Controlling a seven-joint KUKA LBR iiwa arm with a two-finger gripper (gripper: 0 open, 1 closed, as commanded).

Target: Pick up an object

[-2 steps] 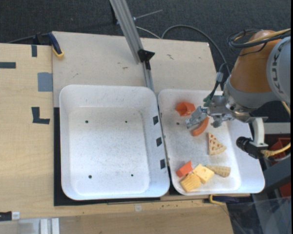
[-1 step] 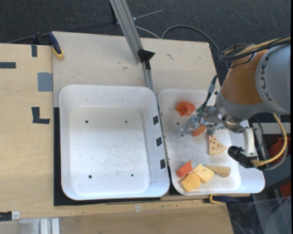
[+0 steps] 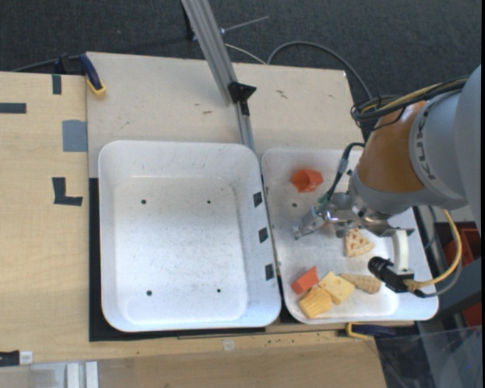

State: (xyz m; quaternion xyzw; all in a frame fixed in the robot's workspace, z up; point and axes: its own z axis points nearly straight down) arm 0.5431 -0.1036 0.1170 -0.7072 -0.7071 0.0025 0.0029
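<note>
Reaching in from the right, the grey KUKA arm with its orange band lowers its two-finger gripper (image 3: 307, 226) over the right bin (image 3: 281, 253), the slim metal fingers (image 3: 301, 231) low near the bin's floor toward its left wall; they look drawn close together at the tips with nothing visible between them, though the slanted angle makes that hard to confirm. Scattered around the gripper inside the right bin are the candidate objects: an orange block (image 3: 307, 179) above it near the bin's far end, a pale wedge with red spots (image 3: 356, 242) just to its right beside the wrist, and, below it near the bin's front wall, a small red-orange piece (image 3: 305, 280), a yellow cheese-like block (image 3: 336, 287), an orange-tan block (image 3: 315, 301) touching the yellow one, and a tan elongated piece (image 3: 364, 283). None touches the fingers. The left bin (image 3: 113, 241) sits against the right bin's left wall. A silver metal pole (image 3: 214, 47) rises from the bench behind the right bin, and a black cable (image 3: 307, 48) loops toward the arm.
</note>
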